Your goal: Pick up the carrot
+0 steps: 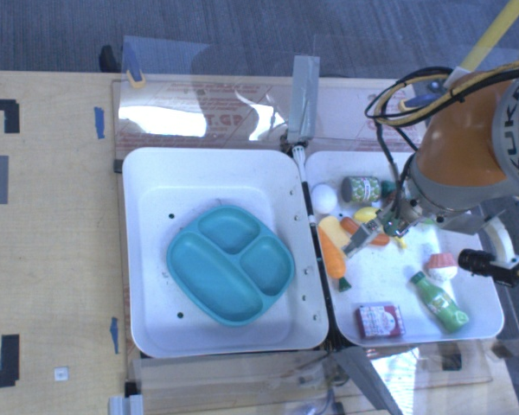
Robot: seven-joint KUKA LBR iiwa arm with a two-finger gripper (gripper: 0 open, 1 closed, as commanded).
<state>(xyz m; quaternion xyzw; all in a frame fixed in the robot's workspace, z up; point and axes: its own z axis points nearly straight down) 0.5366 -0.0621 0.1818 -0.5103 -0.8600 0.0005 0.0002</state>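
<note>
My gripper [369,234] hangs low in the right bin [484,318], its tips near the bin's left side; from above I cannot tell how it is set, and I see nothing in its grasp. The carrot [332,253] lies just beside my tips, toward the wall between the bins, long and orange, with its green end pointing to the front of the bin. I judge the pick not yet done: the carrot rests on the bin floor, so the closing and the lift are both left.

Around me the right bin is crowded: a white egg [323,198] and a small dark green jar [362,188] near the back, a yellow piece [331,226] and a red-orange piece [351,226] touching the carrot's top, a green bottle [439,303] with a white cap, and a small red box [380,321] near the front. The left bin [147,232] holds a teal divided plate [230,264], its three compartments bare.
</note>
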